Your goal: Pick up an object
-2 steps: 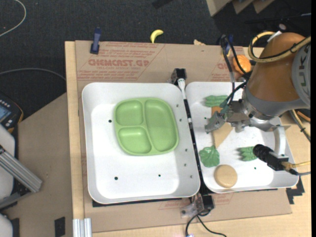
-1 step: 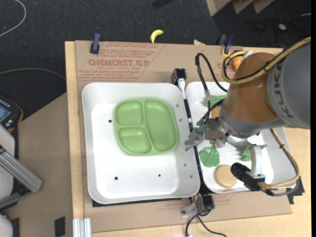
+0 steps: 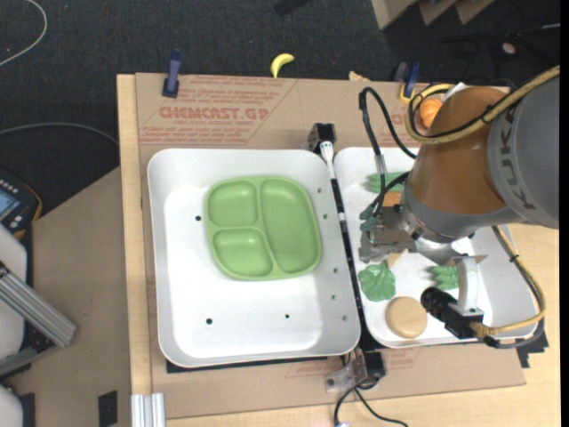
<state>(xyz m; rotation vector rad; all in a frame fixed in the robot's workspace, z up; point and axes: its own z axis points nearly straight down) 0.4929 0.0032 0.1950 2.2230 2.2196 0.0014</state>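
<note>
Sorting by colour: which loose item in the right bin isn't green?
The tan round piece at the right bin's near edge; the leafy pieces around it are green.

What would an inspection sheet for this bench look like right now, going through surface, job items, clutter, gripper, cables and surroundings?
Surface: cardboard-covered bench bearing left bin and right bin, side by side.
Job's things: green divided plate lies flat in the left bin; green leafy piece, tan round piece and more green pieces lie in the right bin.
Clutter: yellow banana-shaped item at the bench's far edge; blue clamps.
Gripper: gripper low over the right bin.
Cables: black cable along the arm.
Surroundings: dark carpet.
</note>
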